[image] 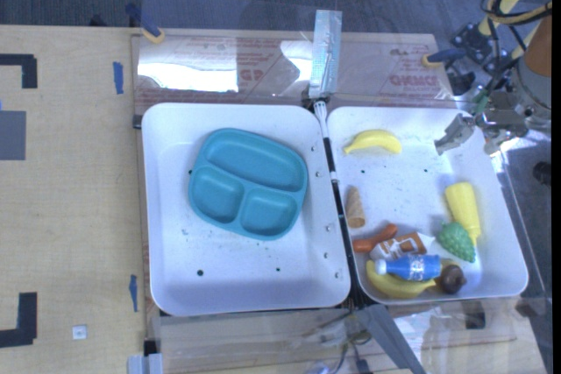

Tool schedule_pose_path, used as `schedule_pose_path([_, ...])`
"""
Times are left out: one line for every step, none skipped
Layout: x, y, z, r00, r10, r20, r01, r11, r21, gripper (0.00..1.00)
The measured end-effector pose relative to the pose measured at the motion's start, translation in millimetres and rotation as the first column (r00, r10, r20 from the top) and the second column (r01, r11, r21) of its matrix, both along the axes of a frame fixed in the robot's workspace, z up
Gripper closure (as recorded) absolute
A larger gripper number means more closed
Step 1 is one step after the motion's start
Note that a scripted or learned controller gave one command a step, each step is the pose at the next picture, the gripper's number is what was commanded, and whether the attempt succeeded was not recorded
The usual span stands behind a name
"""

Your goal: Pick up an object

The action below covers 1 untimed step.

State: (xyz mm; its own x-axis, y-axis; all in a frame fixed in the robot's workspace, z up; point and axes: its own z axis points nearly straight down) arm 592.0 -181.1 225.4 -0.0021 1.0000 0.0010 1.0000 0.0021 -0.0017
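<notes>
My hand (473, 129) hangs over the far right corner of the right bin (513, 219), and I cannot tell if it is open or closed; nothing is seen between its parts.

I take the right bin as my landmark. At its far side, near the middle wall, lies a small yellow banana (373, 142), apart from my hand. Near the left wall of this bin is a brown cone (354, 206). Toward the right wall lies a yellow corn cob (463, 205), and just below it a green leafy piece (458, 242) touches it. In the near part is a heap: an orange carrot (377, 236), a blue and white bottle (410, 266), a second banana (396, 284) under the bottle, and a dark brown round thing (450, 278).

The left bin (171, 215) beside it holds a blue divided plate (248, 183).
</notes>
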Motion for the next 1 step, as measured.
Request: schedule_pose_path([-43.7, -31.9, -118.3, 0.997, -0.079, -0.010, 0.079, 0.997, 0.015, 0.00])
